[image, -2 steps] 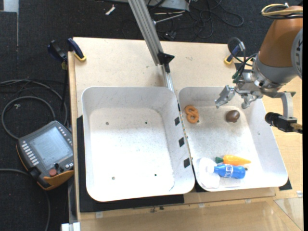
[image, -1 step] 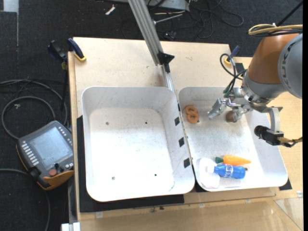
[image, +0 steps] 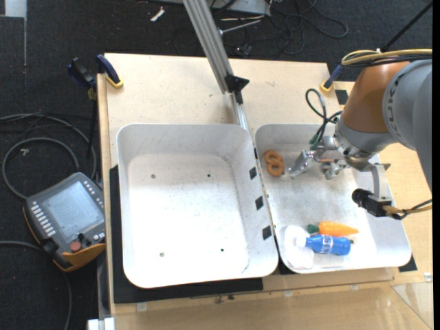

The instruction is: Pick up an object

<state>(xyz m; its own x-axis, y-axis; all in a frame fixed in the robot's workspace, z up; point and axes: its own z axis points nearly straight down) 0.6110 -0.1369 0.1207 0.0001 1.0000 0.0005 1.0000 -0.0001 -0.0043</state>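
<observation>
My gripper (image: 314, 170) hangs over the back part of the right bin (image: 385, 249), open, with nothing between its fingers. A small orange pretzel-shaped piece (image: 274, 163) lies just left of the left fingertip, close to it but apart. Near the bin's front edge lie a blue bottle (image: 330, 245), an orange carrot-like piece (image: 338, 229) just behind it, and a white lump (image: 298, 248) at the bottle's left end.
The left bin (image: 130, 143) stands beside the right one. A slanted metal pole (image: 210, 36) rises from between the bins at the back. A teach pendant (image: 65, 218) lies on the floor to the left. Cables trail from the arm's wrist (image: 375, 201).
</observation>
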